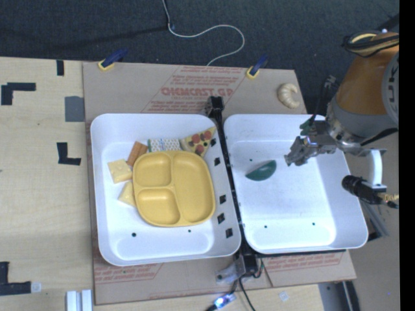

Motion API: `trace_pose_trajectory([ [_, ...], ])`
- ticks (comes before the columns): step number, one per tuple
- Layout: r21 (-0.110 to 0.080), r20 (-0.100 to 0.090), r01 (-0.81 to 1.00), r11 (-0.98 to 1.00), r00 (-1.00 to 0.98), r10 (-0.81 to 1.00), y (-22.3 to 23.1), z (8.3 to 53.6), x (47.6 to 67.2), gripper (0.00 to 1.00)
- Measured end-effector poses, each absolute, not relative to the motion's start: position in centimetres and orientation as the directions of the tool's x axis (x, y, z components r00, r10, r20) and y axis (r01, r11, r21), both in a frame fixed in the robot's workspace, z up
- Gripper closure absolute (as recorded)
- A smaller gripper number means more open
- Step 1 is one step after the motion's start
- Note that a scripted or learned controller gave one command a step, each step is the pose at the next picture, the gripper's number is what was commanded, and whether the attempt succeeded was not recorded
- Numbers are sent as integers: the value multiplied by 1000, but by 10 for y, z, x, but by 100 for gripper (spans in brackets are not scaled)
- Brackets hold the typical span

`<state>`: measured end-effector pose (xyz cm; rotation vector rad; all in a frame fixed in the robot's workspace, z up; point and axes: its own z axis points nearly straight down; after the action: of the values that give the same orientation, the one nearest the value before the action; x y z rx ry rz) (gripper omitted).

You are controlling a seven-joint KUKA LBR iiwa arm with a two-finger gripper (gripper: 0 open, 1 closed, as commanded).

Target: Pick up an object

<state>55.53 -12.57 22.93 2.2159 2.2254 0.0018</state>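
Red lettering runs across the brown cardboard sheet (194, 86) under the bins, too blurred to read. Both bins are shallow, glossy white, with rounded corners. The left bin (110, 238) carries a matte yellow plastic tray (174, 188) with three compartments, smooth and rounded, overlapping some flat tan and orange pieces and a patterned card (194, 141) along its upper edge. The right bin (324, 225) bears one small dark green object (261, 171), flattened and roughly oval, lying in its upper-left part. The grey arm (363, 109), orange-banded, reaches in from the right, wrist bent down over the right bin's upper-right area. Its tool (297, 155) hangs just right of the green object, apart from it; whether it is open or closed, I cannot tell.
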Motion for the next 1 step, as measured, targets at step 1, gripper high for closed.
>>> trace_pose_trajectory([
  [1, 3, 0, 1000, 6, -6, 1000, -105, 237, 607, 100],
])
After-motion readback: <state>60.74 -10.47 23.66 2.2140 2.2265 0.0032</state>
